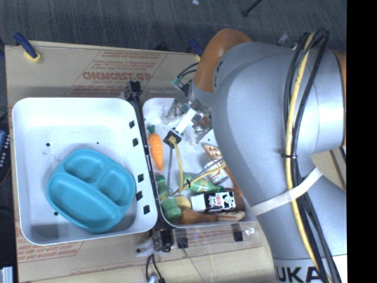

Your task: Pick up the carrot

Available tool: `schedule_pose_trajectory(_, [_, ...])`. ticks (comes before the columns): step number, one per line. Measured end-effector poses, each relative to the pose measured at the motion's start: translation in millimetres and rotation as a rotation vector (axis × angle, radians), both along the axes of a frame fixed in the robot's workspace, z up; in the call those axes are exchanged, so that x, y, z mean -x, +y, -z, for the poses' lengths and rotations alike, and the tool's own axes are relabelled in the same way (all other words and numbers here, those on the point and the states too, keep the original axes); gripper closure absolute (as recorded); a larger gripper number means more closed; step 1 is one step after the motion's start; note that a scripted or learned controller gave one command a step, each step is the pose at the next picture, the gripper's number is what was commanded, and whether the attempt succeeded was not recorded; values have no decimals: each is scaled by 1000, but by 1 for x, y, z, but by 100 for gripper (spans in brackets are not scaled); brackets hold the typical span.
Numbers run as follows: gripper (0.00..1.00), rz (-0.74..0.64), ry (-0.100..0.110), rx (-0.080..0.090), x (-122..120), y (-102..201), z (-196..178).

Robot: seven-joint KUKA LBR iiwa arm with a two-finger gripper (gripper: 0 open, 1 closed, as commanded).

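Observation:
The carrot (155,151) is orange with a small green top. It lies lengthwise along the left wall of the right bin (154,107), its green end pointing to the back. My gripper (186,114) hangs over the back of that bin, a short way to the right of the carrot and behind it. Nothing of the carrot sits at the gripper. The grey arm covers the right half of the bin.
A blue compartment plate (89,188) lies in the left bin (35,117). At the front of the right bin are green pieces (166,203), a black and white packet (217,200), a brown piece (206,217) and a striped item (213,170), packed together.

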State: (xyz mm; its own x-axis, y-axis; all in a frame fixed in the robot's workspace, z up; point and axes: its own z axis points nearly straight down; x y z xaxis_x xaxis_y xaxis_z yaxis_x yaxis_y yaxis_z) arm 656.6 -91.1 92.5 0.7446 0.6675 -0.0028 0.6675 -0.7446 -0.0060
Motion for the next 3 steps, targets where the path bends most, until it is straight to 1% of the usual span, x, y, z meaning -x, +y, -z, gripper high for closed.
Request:
schedule_pose_trajectory(1, [0, 34, -4, -2, 101, 20, -104])
schedule_pose_trajectory(2, [0, 87, 13, 1, 84, 1, -21])
schedule_pose_trajectory(3, [100, 78, 15, -4, 83, 2, -33])
